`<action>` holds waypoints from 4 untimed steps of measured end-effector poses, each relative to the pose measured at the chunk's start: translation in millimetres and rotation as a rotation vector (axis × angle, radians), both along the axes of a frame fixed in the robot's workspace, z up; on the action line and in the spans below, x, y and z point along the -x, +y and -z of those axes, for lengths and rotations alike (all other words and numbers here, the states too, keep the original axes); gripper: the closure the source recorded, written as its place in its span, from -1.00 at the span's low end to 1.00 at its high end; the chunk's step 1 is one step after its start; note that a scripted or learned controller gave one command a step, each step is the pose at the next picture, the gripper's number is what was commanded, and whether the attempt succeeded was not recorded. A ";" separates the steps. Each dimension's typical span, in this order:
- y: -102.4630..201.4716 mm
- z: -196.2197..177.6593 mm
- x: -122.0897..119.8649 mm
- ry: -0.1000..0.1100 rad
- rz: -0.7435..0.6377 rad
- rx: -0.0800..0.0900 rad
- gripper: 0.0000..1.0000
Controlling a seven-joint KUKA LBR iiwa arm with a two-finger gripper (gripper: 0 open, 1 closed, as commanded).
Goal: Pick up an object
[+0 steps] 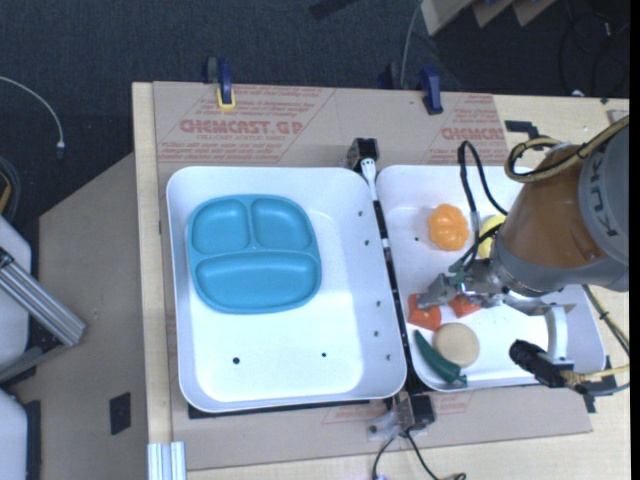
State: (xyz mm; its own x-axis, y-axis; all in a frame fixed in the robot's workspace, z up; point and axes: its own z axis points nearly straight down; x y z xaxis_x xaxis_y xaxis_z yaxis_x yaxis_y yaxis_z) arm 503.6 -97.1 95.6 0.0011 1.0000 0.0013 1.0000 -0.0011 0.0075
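Camera view shows the grey arm [560,228] reaching over the right shallow white bin [400,193], while a blue three-compartment plastic plate [256,253] lies in the left one. Its gripper [455,290] hangs low between an orange rounded toy [448,226], a red piece [426,315] and a beige ball [458,344]; whether it is apart or together I cannot tell. That ball looks light, hard and prone to roll, so gripping across its middle seems best.
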 end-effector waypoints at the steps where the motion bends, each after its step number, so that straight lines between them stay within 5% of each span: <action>1: -2.1 -12.6 -2.0 -0.010 0.001 0.007 1.00; 4: 7.4 -168.8 -20.2 0.001 -0.003 0.003 1.00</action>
